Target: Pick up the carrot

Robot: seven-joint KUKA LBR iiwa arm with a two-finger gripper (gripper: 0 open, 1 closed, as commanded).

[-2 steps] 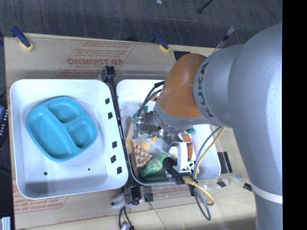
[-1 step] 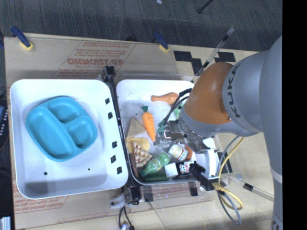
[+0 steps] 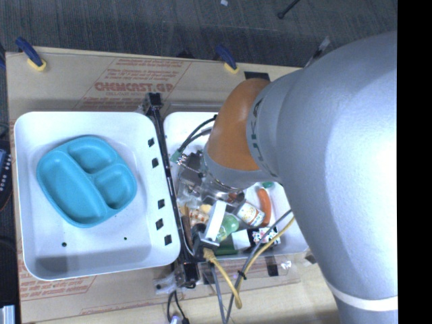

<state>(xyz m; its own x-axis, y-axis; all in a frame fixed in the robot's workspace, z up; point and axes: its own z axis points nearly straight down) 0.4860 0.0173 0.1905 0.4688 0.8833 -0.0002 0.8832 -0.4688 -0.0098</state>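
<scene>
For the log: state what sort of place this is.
Likely a robotics lab test bench: two white bins on clamped cardboard, a grey arm reaching into the right one, loose cables at the front.

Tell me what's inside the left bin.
The left bin holds a blue divided plate, its compartments bare. Nothing covers that bin; the arm hangs over the other one.

Blue divided plate [image 3: 86,179], white bin [image 3: 27,201], orange carrot [image 3: 264,204].

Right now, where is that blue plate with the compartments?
In the camera view, the blue divided plate lies in the left white bin, toward its upper left, apart from the arm working over the right bin.
</scene>
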